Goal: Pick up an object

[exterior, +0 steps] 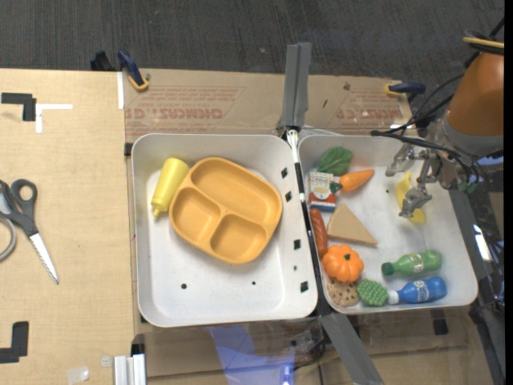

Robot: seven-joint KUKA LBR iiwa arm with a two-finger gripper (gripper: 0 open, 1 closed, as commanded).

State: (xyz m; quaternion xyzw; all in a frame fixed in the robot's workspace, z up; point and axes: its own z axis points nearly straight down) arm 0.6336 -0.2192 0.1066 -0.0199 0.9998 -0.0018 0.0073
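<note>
My gripper (405, 186) hangs over the right bin's (457, 239) far right part, fingers spread open, with a small yellow item (417, 214) lying under and between them. Nothing is lifted. The same bin holds a green leafy vegetable (334, 160), a carrot (357, 180), a small carton (322, 187), a sausage (319, 233), a tan wedge (349, 228), a pumpkin (343, 264), a cookie (342, 294), a green bottle (413, 263) and a blue bottle (422, 290).
The left bin (216, 295) holds a yellow divided plate (224, 210) and a yellow mustard bottle (168, 184). Scissors (26, 224) lie on the wooden bench at far left. A grey divider bar (296, 87) runs between the bins. Cables hang by the arm at right.
</note>
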